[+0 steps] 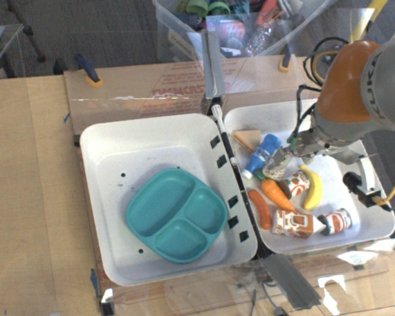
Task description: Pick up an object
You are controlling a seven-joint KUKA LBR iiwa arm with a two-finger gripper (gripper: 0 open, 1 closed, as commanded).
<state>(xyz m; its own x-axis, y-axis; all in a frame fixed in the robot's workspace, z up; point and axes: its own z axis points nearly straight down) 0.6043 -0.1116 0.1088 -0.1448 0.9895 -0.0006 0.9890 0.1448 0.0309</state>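
Lab, robot arm (361, 89), white bins (104, 197)

Light wood bench (28, 205) fills left and lower view. Cardboard sheet (142, 86) lies along bench's far side, held by blue clamp (90, 70) at left and another clamp (286, 60) at right. Clear plastic tub (239, 11) of mixed coloured items stands behind. Dark grey carpet (87, 25) beyond. Bright light on tub's right side.

Blue bottle (262, 154), carrots (276, 195), banana (313, 188) and small cartons (292, 224) lie jumbled in the right bin (377, 223).
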